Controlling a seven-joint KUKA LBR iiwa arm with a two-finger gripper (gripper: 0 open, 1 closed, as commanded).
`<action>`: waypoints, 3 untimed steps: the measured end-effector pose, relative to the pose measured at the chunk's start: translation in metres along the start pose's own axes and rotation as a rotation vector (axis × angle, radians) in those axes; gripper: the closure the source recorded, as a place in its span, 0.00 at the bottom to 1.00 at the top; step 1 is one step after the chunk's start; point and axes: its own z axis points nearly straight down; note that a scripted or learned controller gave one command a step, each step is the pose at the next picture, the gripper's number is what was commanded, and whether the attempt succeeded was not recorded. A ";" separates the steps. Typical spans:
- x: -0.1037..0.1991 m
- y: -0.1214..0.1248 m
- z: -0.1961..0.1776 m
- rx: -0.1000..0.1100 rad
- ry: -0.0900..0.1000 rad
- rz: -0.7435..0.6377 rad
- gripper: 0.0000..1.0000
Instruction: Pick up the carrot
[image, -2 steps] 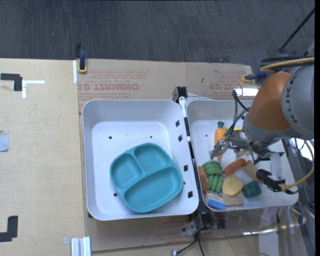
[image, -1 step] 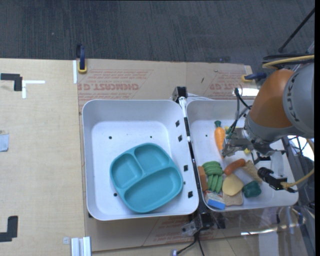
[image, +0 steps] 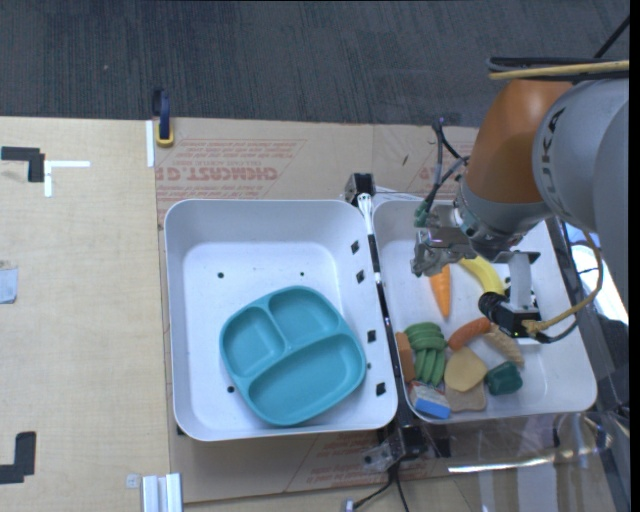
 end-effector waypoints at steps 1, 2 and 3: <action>0.000 0.000 0.000 0.000 0.000 0.001 0.00; -0.116 0.009 0.101 0.005 0.002 0.325 0.00; -0.117 0.009 0.092 0.007 0.000 0.319 1.00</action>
